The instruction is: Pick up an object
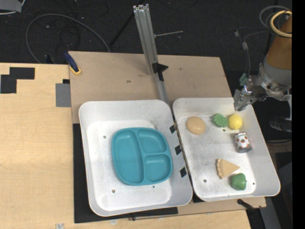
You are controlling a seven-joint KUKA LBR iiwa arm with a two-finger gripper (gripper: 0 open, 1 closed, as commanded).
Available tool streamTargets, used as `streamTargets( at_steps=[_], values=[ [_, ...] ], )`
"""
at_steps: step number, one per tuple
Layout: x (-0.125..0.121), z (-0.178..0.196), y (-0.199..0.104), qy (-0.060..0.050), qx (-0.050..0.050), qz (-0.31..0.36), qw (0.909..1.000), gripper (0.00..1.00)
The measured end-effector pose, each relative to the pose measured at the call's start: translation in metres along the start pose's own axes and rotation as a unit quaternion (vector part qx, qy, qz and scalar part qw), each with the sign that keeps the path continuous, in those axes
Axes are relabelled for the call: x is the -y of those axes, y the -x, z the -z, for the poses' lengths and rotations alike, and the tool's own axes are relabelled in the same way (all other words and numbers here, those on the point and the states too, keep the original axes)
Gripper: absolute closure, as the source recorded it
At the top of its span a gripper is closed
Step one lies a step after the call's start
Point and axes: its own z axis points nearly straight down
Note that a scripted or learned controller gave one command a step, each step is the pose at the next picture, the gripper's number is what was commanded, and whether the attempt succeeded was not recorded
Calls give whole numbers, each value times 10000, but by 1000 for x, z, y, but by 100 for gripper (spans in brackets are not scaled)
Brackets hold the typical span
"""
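The right bin holds a tan round bun, a green ridged piece, a yellow ball, a small red-and-white can, a tan wedge and a green pepper-like piece. My gripper hangs over the bin's far right rim, just above and behind the yellow ball, touching nothing. Nothing shows between its fingers.
The left bin bears a teal divided tray. A metal post rises behind the gap between the bins. Black clips sit along the seam. Cables lie on the dark floor behind.
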Motion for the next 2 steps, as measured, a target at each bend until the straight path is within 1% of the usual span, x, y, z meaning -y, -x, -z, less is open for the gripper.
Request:
streamTargets(
  at_steps=[1,2],
  values=[
    [0,19,1,-10,-5,1,10000,100],
    [-3,2,-49,-27,-11,18,10000,100]
  ],
)
